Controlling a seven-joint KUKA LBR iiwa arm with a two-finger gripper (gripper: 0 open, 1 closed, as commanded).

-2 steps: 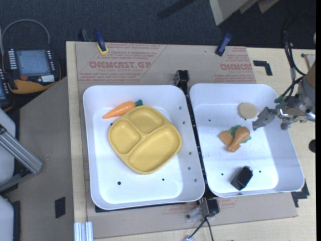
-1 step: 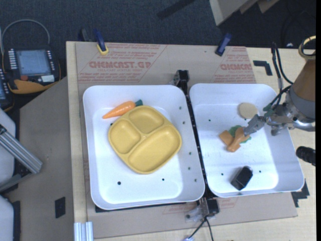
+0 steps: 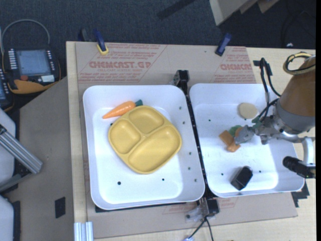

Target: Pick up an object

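Note:
The right bin (image 3: 266, 182) holds three loose things: a small orange and green toy (image 3: 231, 142) near its middle, a beige round piece (image 3: 247, 110) towards the back, and a black block (image 3: 242, 177) near the front. My gripper (image 3: 245, 134) reaches in from the right, low over the bin. Its tip is right beside the orange and green toy, on the toy's right side. Whether it touches the toy I cannot tell. Nothing is seen lifted off the bin floor.
In the left bin (image 3: 95, 149) a yellow divided plate (image 3: 144, 138) lies in the middle, with a toy carrot (image 3: 119, 110) at its back left edge. Black clamps (image 3: 181, 77) join the bins at the centre. A cable (image 3: 266, 82) runs along the arm at the right.

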